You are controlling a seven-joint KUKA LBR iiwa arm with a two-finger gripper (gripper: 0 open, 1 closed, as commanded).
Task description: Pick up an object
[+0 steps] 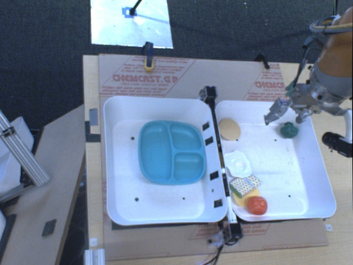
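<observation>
So the tool [288, 112] hangs over the right white plastic bin [309, 181], fingers spread apart, gripping nothing. The small dark green lumpy object [288, 130] sits just below it near the far edge, probably its target.

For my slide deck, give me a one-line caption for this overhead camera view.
Gripper open above a green object in the right bin; blue tray in left bin.

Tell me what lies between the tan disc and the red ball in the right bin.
In the camera view, a white piece and a checkered block lie between the tan disc and red ball.
</observation>
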